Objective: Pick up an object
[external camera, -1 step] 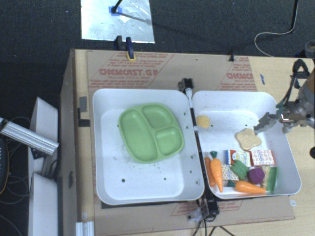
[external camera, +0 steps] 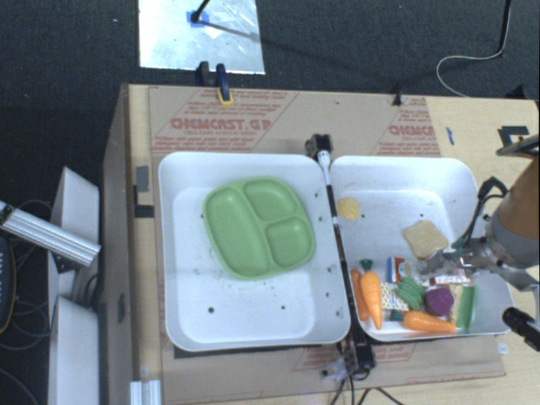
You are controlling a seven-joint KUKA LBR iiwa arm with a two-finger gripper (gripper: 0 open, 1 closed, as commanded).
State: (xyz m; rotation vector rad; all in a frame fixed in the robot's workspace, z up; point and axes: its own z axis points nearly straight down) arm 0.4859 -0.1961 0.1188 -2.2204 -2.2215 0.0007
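Camera view: gripper (external camera: 445, 266) low in right bin (external camera: 396, 175), jaw state unclear. Below it: purple piece (external camera: 439, 299), carrots (external camera: 369, 294), green bits (external camera: 410, 292). Beside it: tan block (external camera: 424, 238). Left bin: green tray (external camera: 257, 227).

Bench (external camera: 278, 112) bears two white bins (external camera: 190, 310) side by side

Matt green plastic tray (external camera: 258, 227), smooth white bins (external camera: 245, 327)

Robotics lab: white bins (external camera: 181, 226) on board-topped bench (external camera: 253, 116), clamps, trailing cables (external camera: 472, 57), dark carpet
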